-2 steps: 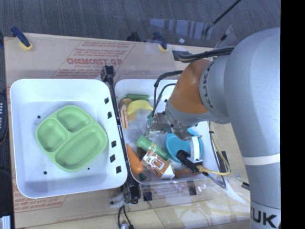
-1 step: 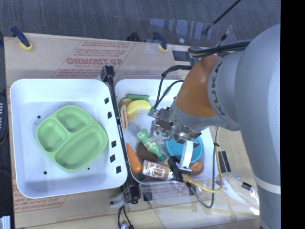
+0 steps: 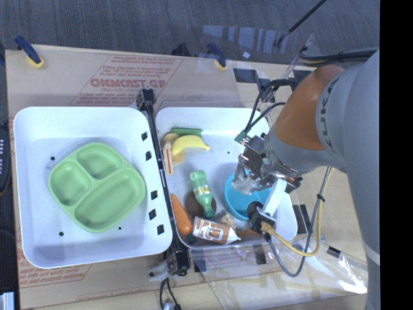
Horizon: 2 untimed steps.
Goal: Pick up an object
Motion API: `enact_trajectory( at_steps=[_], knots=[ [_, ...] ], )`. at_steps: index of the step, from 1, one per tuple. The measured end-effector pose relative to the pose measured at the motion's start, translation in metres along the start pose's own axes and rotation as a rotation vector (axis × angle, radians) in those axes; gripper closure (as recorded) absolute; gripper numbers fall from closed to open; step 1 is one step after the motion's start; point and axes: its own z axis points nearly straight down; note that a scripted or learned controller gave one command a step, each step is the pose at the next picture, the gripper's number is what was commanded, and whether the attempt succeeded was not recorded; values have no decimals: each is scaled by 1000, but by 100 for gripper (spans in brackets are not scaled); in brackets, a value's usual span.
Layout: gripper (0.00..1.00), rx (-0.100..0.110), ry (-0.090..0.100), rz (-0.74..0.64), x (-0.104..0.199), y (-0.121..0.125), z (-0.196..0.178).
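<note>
My gripper (image 3: 246, 185) hangs low in the right bin (image 3: 213, 118), directly over a blue bowl (image 3: 233, 202) near the bin's front right. Just left of the bowl lies a green bottle (image 3: 203, 192) on a dark brown item (image 3: 192, 204). A carrot (image 3: 181, 216) lies by the bin's left wall and a white and orange packet (image 3: 213, 231) lies along the front wall. At the back left sit a yellow banana (image 3: 187, 144) and a green pod (image 3: 186, 132). The wrist hides the fingertips.
The left bin (image 3: 32, 147) holds a green divided plate (image 3: 97, 186). A black divider (image 3: 155, 166) separates the two bins. The grey arm with its orange band (image 3: 310, 115) covers the right bin's right side, and a yellow cable (image 3: 297, 250) loops at the front right.
</note>
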Motion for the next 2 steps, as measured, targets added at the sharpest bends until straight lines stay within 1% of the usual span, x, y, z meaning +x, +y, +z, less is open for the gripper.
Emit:
enact_trajectory(
  at_steps=[1, 2],
  knots=[
    [100, 2, 4, 87, 61, 61, 148],
    [100, 4, 2, 242, 25, -13, 47]
  ],
)
